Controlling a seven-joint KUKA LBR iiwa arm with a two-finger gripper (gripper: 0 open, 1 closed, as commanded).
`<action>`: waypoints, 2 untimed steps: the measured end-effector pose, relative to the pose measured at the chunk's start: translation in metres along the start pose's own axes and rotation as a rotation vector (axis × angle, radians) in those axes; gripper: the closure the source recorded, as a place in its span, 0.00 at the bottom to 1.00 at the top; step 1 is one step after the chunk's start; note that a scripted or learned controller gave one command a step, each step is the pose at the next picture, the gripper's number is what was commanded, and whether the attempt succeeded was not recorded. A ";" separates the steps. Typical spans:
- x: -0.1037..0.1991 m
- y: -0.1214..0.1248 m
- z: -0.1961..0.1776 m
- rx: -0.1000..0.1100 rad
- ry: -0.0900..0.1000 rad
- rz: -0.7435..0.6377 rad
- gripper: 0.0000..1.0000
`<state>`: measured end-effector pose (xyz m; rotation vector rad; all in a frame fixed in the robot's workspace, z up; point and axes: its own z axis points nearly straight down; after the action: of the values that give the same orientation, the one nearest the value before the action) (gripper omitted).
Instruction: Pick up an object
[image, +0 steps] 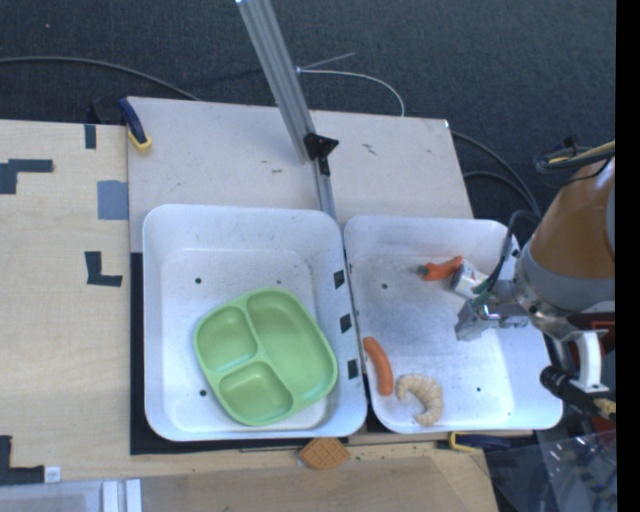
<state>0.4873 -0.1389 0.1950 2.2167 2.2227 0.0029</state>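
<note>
Bench (250, 170): two white bins side by side. Left bin (170, 240) holds a green plate (265, 355); right bin (420, 245) holds a sausage (378, 365) and croissant (422, 396). Gripper (478, 310) over the right bin, grip state indiscernible.

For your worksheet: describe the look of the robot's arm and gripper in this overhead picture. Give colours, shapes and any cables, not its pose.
The arm is a thick, rounded body with a broad orange band above grey segments. The gripper at its end is a small metallic silver-grey assembly of blocky parts. Dark cables curve beside the arm.
</note>
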 end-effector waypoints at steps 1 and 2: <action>0.000 0.001 -0.048 0.000 -0.001 0.001 1.00; 0.051 0.013 -0.054 0.004 0.002 -0.004 1.00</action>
<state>0.5001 -0.0878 0.2493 2.2148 2.2305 0.0011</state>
